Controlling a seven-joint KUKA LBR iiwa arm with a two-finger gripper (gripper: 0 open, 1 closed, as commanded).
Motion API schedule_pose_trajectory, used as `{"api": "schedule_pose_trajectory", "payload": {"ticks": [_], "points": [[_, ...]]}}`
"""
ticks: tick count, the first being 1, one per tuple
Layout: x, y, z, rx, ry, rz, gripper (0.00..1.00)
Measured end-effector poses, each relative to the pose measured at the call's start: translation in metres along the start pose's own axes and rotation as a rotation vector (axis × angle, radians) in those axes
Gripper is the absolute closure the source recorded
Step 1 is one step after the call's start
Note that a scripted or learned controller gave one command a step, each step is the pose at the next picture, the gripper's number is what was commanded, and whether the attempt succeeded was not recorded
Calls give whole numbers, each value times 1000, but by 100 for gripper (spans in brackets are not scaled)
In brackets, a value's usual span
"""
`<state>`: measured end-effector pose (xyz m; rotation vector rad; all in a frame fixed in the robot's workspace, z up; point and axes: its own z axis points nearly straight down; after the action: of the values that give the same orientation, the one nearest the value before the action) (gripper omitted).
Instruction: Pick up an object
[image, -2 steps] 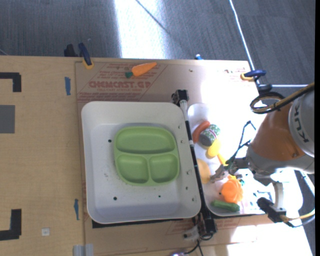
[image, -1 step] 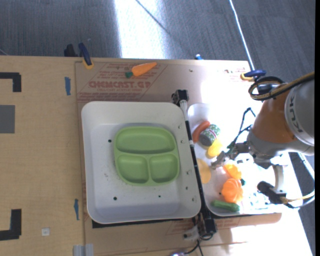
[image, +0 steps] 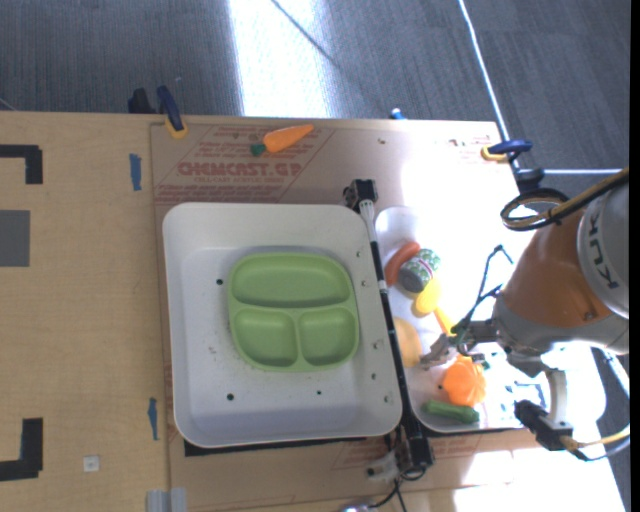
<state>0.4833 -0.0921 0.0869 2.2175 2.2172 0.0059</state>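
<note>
Gripper (image: 447, 349) is seen low over the right bin (image: 400, 222) near its front edge, jaws parted, nothing held | orange toy (image: 462, 382) lies just beside the fingertips | green divided plate (image: 293, 308) is seated mid left bin (image: 195, 330)

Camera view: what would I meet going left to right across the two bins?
Left white bin → green divided plate → right bin → yellow toy → orange toy by the gripper → grey-and-orange arm.
</note>
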Motion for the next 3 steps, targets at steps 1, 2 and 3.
{"api": "schedule_pose_trajectory", "payload": {"ticks": [1, 2, 3], "points": [[-7, 49, 0, 1, 0, 0, 0], [-5, -2, 0, 1, 0, 0, 0], [-3, 64, 1, 0, -1, -1, 0]]}}
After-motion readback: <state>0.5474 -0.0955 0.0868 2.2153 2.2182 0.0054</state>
